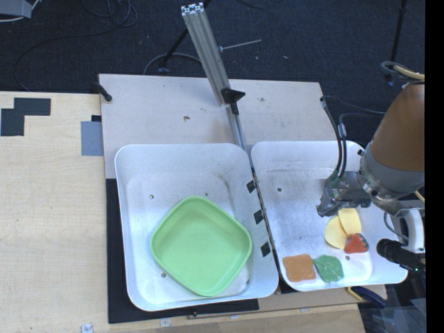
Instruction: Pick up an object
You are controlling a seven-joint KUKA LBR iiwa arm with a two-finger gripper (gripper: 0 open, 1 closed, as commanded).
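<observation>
In the right bin (pixel 298 165), near its front right corner, lie a yellow piece (pixel 343 227), a small red piece (pixel 356 243), an orange square (pixel 300 267) and a green lump (pixel 328 268). My gripper (pixel 338 203) hangs low over the right side of that bin, just above and touching the upper edge of the yellow piece. The arm's grey and orange wrist covers the area behind it. Nothing shows between the fingers.
The left bin (pixel 139 165) holds a light green square plate (pixel 201 245) near its front. A metal rail (pixel 211 54) slants up from the divider between the bins. Dark clips (pixel 258 217) sit along the divider.
</observation>
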